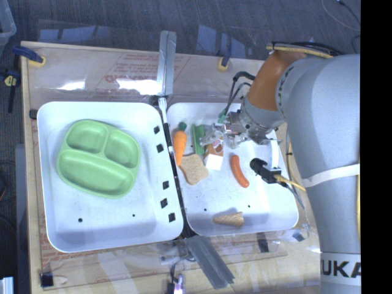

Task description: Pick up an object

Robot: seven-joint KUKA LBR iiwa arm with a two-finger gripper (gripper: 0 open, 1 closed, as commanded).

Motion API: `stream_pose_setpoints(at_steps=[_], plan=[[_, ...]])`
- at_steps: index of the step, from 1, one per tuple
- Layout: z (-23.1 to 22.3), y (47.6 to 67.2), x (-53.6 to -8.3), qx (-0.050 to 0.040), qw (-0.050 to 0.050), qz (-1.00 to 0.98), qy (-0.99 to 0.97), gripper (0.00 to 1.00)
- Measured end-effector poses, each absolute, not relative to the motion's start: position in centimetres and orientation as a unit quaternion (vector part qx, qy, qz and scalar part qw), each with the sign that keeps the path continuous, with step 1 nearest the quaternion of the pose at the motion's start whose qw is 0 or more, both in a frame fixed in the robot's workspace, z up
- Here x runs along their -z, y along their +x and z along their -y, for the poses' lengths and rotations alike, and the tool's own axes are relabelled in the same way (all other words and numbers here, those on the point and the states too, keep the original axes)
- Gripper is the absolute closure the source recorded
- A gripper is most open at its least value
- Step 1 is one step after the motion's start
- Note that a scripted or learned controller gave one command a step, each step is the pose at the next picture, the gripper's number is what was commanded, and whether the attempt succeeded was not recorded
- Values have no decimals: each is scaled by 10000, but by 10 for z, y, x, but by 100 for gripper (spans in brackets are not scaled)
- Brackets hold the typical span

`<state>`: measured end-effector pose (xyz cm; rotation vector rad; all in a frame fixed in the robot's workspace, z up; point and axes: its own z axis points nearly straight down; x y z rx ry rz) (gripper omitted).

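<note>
My gripper is low over the back of the right bin, reaching in from the right. Directly beneath and beside it lie a green vegetable piece and a small white-and-brown block. Left of these sits an orange carrot with a green top. A tan bread slice rests in front of the carrot. To the right of the block lies a red sausage. Near the bin's front wall is a tan pastry piece.
The left bin holds a green divided plate. A ridge with black clips separates the two bins. A black part of the arm hangs over the right bin's right side. The grey arm covers the right edge.
</note>
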<state>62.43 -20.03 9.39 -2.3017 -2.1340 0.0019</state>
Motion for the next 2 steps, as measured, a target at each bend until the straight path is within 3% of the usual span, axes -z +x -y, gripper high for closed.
stream_pose_setpoints(at_steps=[1, 2], plan=[[199, 625, -104, -15, 26, 6829, -7305, 100], [123, 657, -200, -3, 9, 6957, -7183, 100]])
